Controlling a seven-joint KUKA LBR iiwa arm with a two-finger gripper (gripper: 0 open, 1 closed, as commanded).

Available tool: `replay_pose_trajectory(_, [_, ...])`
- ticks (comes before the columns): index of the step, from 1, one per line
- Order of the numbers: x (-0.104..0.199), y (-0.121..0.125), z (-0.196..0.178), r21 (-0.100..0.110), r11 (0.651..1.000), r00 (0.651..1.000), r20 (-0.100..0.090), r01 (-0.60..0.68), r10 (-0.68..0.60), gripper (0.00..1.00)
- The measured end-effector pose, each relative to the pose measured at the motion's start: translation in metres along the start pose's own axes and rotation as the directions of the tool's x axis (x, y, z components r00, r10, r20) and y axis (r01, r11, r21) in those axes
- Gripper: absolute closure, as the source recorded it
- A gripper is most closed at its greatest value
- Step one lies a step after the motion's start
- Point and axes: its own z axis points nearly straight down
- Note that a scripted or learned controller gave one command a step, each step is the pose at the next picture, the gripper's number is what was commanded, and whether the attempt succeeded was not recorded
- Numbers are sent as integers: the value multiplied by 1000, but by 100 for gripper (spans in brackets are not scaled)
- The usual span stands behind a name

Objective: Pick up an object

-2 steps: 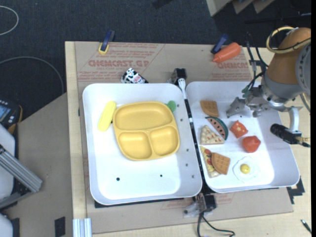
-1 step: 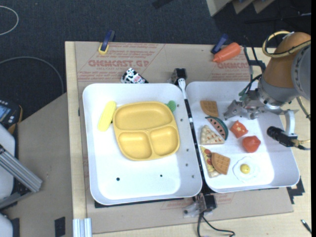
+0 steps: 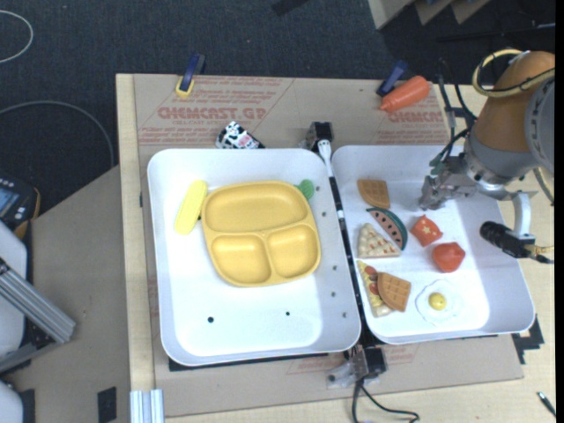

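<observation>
Fingers [image 3: 434, 197]: hung low over right bin's [image 3: 502, 320] upper part; spread or pressed together, cannot tell.
Right bin: held waffle [image 3: 374, 191], watermelon slice [image 3: 389, 225], two tomatoes [image 3: 427, 229], pizza slice [image 3: 376, 242], egg [image 3: 437, 302].
Left bin [image 3: 176, 324]: held yellow tray [image 3: 260, 232], corn [image 3: 189, 206] just beside it.

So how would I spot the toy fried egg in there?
Look in the right bin, at the corner nearest the camera. The fried egg lies flat there, below the red tomato and beside the waffle: a white disc with a yellow yolk.
</observation>
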Motion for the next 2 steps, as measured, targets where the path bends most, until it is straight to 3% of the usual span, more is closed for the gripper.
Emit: replay_pose_trajectory(2, [-3,17,-93,-7,1000,1000,3,1,-1,100])
